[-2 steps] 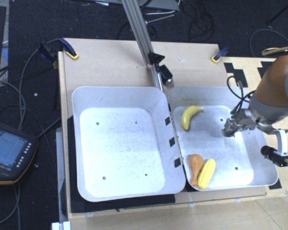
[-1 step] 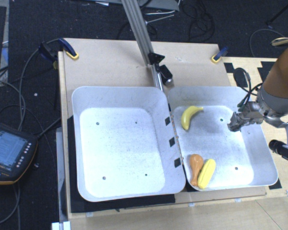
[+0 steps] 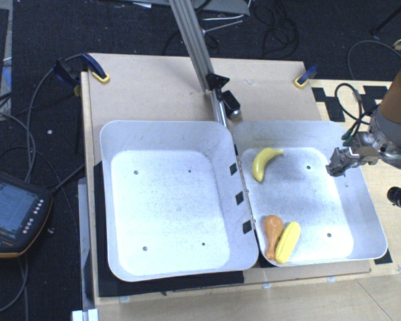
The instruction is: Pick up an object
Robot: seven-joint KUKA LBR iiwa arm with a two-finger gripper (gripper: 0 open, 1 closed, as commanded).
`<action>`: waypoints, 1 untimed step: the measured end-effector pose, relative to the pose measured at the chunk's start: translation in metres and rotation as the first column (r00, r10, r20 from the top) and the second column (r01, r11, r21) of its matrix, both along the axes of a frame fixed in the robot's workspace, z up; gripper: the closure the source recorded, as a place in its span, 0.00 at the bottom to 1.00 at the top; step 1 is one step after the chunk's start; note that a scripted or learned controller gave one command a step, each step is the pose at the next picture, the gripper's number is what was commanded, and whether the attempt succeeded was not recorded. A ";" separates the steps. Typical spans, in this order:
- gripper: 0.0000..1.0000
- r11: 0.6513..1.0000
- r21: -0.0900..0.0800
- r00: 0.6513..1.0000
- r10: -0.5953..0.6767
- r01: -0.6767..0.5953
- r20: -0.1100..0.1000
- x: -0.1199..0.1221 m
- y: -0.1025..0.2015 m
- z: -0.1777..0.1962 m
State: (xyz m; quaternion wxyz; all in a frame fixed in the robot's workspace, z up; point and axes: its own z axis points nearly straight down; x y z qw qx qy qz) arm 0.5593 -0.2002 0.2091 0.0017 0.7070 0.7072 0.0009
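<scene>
A yellow banana (image 3: 264, 162) lies in the right bin (image 3: 361, 199) near its back left corner. At that bin's front left, a yellow corn-like piece (image 3: 288, 241) rests against an orange drumstick-shaped piece (image 3: 273, 231). My gripper (image 3: 337, 165) hangs over the right bin's right side, well to the right of the banana, with nothing visibly in it. Whether the fingers are parted is too small to make out.
The left bin (image 3: 167, 196) sits beside the right one, black clips along their shared edge. A slanted metal pole (image 3: 197, 45) rises from the bench behind the bins. Cables and a teach pendant (image 3: 10, 212) lie on the floor at the left.
</scene>
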 end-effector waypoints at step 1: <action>1.00 1.000 0.001 1.000 0.000 0.000 -0.002 0.000 0.000 0.018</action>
